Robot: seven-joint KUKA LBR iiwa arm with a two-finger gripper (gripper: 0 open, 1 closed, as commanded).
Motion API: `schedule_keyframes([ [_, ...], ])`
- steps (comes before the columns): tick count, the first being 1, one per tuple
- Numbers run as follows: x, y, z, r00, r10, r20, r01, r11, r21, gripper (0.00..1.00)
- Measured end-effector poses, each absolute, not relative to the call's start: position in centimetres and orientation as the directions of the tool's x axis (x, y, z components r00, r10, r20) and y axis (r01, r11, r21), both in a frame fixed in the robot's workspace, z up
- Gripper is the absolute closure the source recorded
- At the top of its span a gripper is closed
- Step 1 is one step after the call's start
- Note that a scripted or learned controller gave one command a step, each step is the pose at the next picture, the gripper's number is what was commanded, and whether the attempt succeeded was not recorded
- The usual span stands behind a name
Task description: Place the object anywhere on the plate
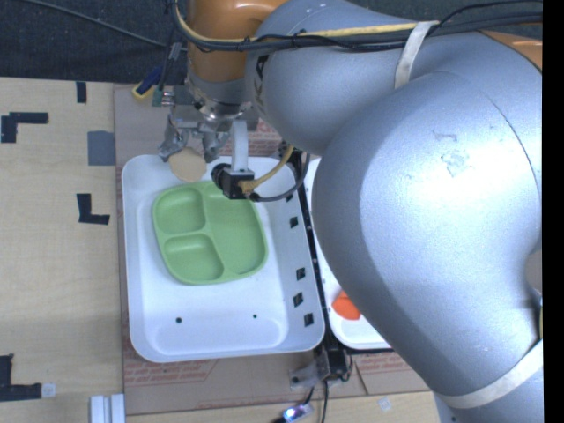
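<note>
The pincer (196, 144) is hovering at the far edge of the left shallow white bin (145, 324), and whether it is open or closed I cannot tell. A small flat tan disc-shaped object (184, 166) is lying just below it, beside the far rim of the green three-compartment plastic plate (210, 233). The disc is looking light, stiff and thin, so taking it across its edges seems best.
</note>
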State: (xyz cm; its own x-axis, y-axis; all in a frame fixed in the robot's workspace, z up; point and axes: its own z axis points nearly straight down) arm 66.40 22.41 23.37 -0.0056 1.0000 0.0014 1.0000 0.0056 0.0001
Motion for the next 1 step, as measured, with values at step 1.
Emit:
schedule_keyframes([
  [1,66.39,22.15,23.29,-0.003,1.0,-0.001,1.0,0.003,-0.002,0.0],
])
